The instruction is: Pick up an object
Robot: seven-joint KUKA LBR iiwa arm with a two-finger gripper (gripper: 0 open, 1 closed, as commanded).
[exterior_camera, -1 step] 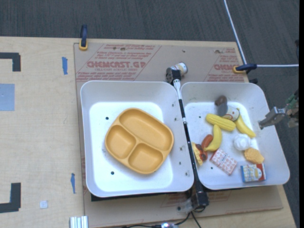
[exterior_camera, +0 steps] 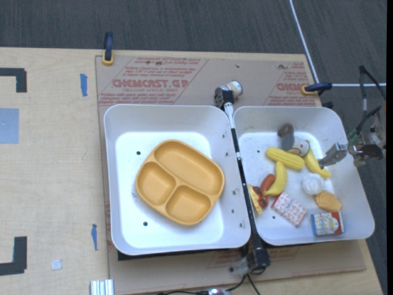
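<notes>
Yellow plastic corn cob (exterior_camera: 285, 158) | right white bin's (exterior_camera: 359, 192) middle | metal two-finger gripper (exterior_camera: 336, 154) at right rim, likely approaching | claw state: cannot tell

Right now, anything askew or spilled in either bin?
Nothing spilled. The yellow divided plate sits rotated in the left bin, not square to its walls. The toys, including the corn and banana, lie jumbled in the right bin.

Orange tray (exterior_camera: 179, 181), white bins (exterior_camera: 123, 158)
</notes>
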